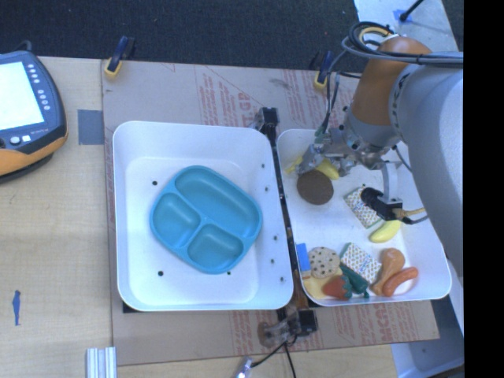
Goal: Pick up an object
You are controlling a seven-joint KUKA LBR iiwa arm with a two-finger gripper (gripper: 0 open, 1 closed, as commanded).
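the pincer hangs low over the brown disc at the right bin's far end, grip state untellable; it should descend squarely and straddle the disc.

Both white bins look like smooth, faintly glossy plastic. The blue divided tray is smooth plastic with a soft sheen. The counter shows pale, matt wood grain, overlaid by a dull printed cardboard sheet. The arm has smooth grey casing with a glossy orange band.
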